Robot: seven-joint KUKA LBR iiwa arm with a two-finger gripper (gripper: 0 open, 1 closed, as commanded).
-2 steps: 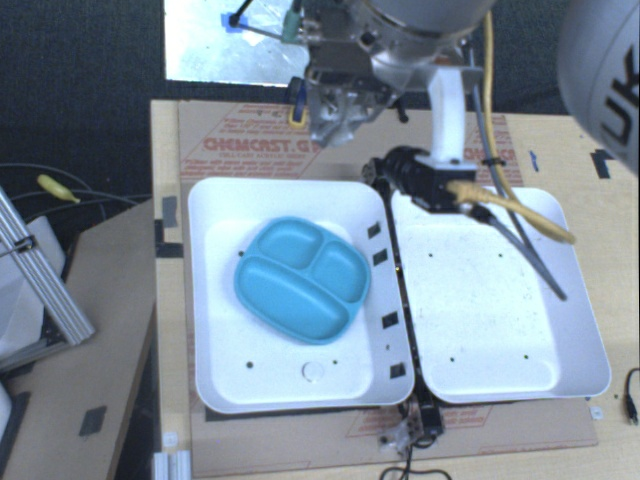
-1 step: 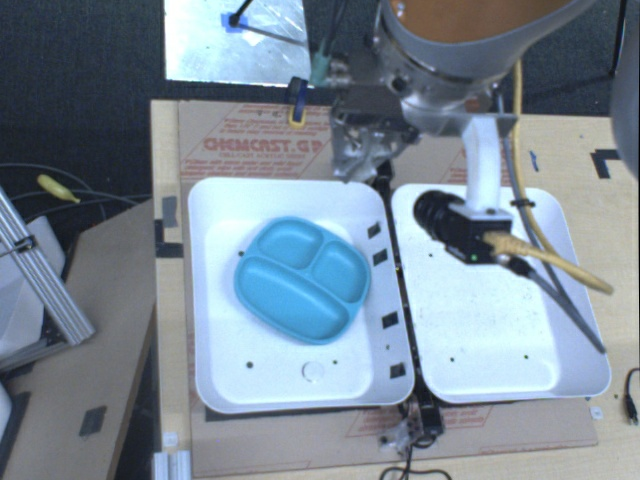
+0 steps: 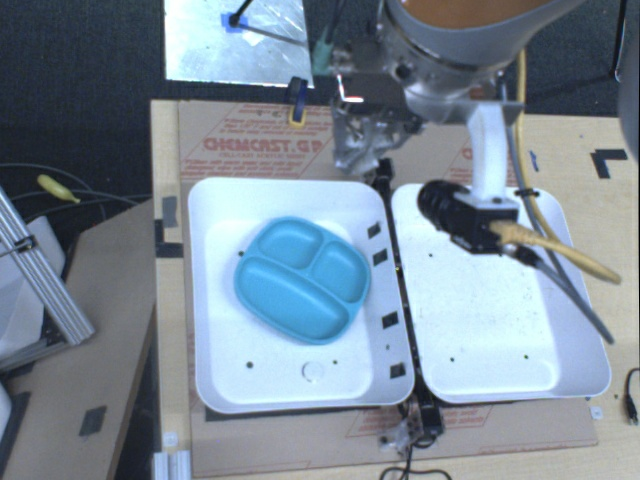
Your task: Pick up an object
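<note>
A light blue divided plate point(image 3: 300, 278) with three compartments lies flat in the middle of the left white bin point(image 3: 215, 368). My gripper point(image 3: 365, 156) hangs as a blurred metallic shape above the back rims of the bins, close to the divider between them. It is well behind the plate and apart from it. Nothing shows between it and the plate. The grey arm with its orange band point(image 3: 470, 3) looms over the top of the view.
A black cylinder on a white bracket point(image 3: 458, 216), with yellow and grey hoses point(image 3: 560, 258), reaches over the back of the right bin point(image 3: 500, 358). A metal sheet point(image 3: 235, 23) lies behind the bench. Aluminium framing point(image 3: 35, 278) stands at the left.
</note>
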